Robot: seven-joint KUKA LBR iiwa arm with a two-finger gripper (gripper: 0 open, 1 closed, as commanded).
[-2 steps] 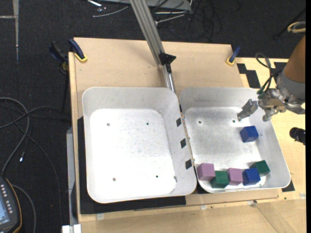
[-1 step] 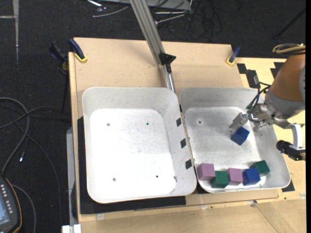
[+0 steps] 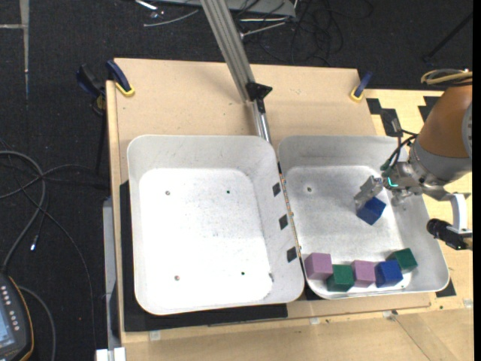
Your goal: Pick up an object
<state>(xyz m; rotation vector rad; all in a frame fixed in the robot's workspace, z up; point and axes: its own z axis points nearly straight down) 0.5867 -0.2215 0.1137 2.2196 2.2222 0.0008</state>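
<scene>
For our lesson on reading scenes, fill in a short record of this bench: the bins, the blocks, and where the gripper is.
bins: two white, side by side; left bin, right bin
row along the right bin's near wall: purple block, green block, second purple block, blue block, second green block
gripper: over the right bin
tilted blue block: just under the gripper

Camera count: one, fixed.
Position: above the table point(image 3: 188, 96), at moderate distance.
Facing: downward at a slant, far edge of the table toward the top of frame.
Coverage: both white bins in full, left bin point(image 3: 143, 156) and right bin point(image 3: 331, 153), side by side mid-frame, with dark floor beyond.
Arm entry: arm point(image 3: 447, 130) reaches in from the view's right.
</scene>
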